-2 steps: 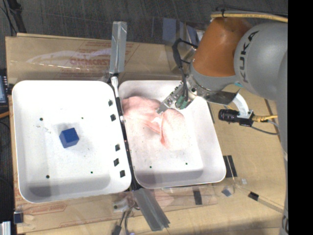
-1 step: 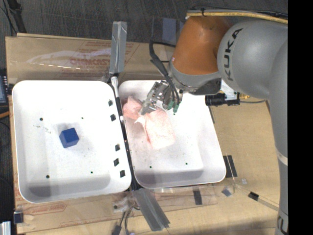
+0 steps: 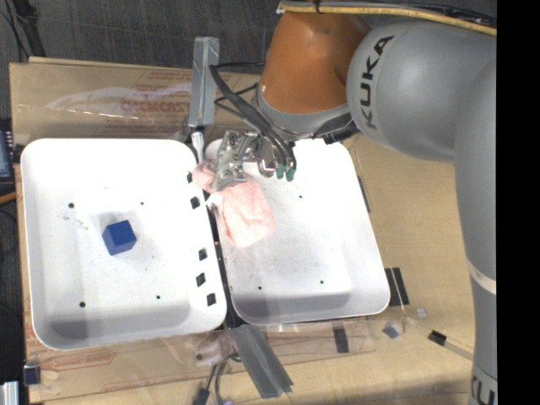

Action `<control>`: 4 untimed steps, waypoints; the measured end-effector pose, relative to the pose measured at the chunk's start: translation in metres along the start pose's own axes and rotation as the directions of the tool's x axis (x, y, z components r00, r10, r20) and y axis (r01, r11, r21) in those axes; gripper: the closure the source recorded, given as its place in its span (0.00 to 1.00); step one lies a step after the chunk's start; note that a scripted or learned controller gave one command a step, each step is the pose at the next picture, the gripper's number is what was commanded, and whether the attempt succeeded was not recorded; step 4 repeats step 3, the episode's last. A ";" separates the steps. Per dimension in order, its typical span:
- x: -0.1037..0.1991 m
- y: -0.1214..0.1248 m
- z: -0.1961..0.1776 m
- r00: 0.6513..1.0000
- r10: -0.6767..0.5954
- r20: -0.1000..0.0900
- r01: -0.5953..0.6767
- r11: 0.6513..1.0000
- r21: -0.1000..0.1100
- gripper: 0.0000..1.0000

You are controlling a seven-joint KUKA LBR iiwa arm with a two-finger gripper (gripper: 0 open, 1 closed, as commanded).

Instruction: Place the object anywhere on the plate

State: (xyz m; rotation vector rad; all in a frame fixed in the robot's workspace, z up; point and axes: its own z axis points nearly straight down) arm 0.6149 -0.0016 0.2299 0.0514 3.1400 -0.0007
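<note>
Nearest the camera, at about six o'clock, the brown cardboard-covered surface (image 3: 422, 251) shows below the two shallow white bins, with dark tape strips along their front edges. The left white bin (image 3: 51, 310) holds a small blue cube (image 3: 120, 236), sitting at about nine o'clock in the view, alone and well apart from everything else. The right white bin (image 3: 337, 277) carries a crumpled pink cloth (image 3: 245, 213) against its left wall, lying toward the bin's far-left corner. Just beyond the cloth, at about twelve o'clock from it, hangs the metal two-finger end effector (image 3: 253, 165), its near parts touching or overlapping the cloth's upper edge; whether its fingers are spread or closed cannot be told from here, and the cloth is not visibly between them. Farther back, the orange band (image 3: 308, 57) and the grey KUKA arm (image 3: 430, 83) fill the one-to-three o'clock region.
</note>
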 end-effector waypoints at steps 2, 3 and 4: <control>-0.027 0.097 0.002 0.999 -0.042 -0.001 0.042 0.999 0.000 1.00; -0.027 0.097 0.002 0.999 -0.042 -0.001 0.042 0.999 0.000 0.00; -0.027 0.097 0.002 0.999 -0.042 -0.001 0.042 0.999 0.000 0.00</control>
